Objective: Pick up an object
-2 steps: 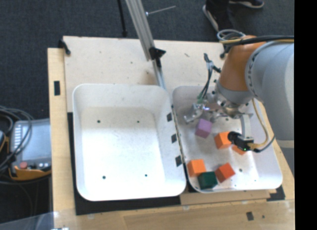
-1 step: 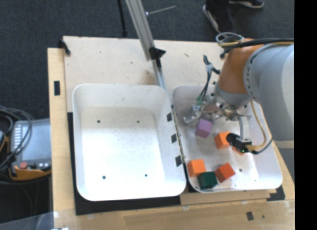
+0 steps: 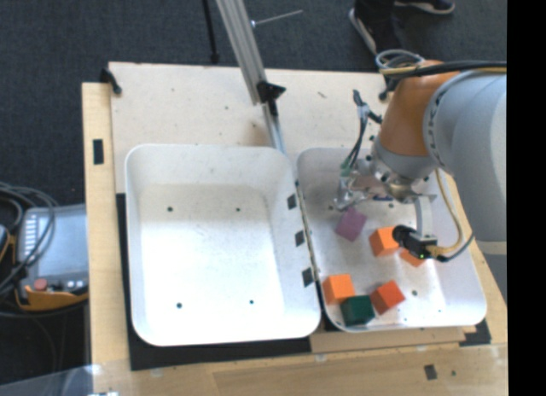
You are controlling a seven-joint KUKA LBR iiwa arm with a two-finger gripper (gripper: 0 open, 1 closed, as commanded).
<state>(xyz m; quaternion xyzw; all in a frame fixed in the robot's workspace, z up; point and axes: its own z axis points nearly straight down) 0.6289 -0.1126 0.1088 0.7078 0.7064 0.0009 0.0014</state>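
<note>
Camera view looks down at a slant on two shallow white bins set side by side on a pale wooden bench: the left bin has only a few dark specks on its floor, and the right bin holds the loose blocks. The grey arm, with its orange band above the wrist, reaches in from the right and hangs over the upper part of the right bin. Its gripper sits low over the bin floor, just above the purple block; whether the claw is spread, closed or clamped on anything cannot be told, since the wrist and cabling hide it. The purple block lies on the bin floor near the bin's middle, looking roughly cubic with no clear long axis, its faces turned somewhat askew to the bin walls. To its right lies an orange block, close beside a black and orange fitting with a cable. Near the lower wall, another orange block touches a dark green block, and a third orange block sits just to their right, turned on a diagonal.
</note>
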